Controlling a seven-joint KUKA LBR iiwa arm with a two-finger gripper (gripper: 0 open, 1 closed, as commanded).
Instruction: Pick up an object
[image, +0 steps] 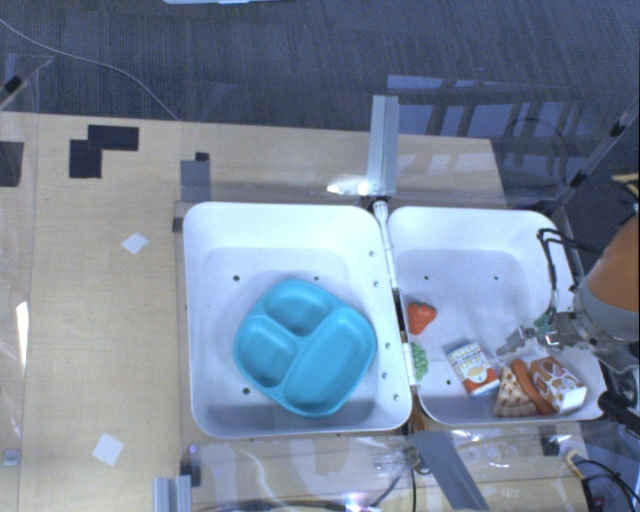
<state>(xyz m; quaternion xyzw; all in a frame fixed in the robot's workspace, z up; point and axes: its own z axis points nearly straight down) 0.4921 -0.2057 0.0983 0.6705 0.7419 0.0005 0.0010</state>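
The right bin (470, 240) holds several small toy foods. A red strawberry (421, 317) lies by its left wall, with a green piece (418, 360) just below it. A small white and orange carton (473, 367) sits near the front. Beside it lie a pizza slice with a sausage (520, 390) and a brown and white packet (558, 384). My gripper (532, 340) reaches in from the right edge and hangs low, just above and behind the pizza slice and the packet. Nothing shows in its grasp.
The left bin (215, 250) bears a blue divided plate (305, 345) at its middle. A metal post (384, 145) stands behind the seam between the bins. A black cable (555, 250) loops along the right bin's right wall beside the arm (612, 285).
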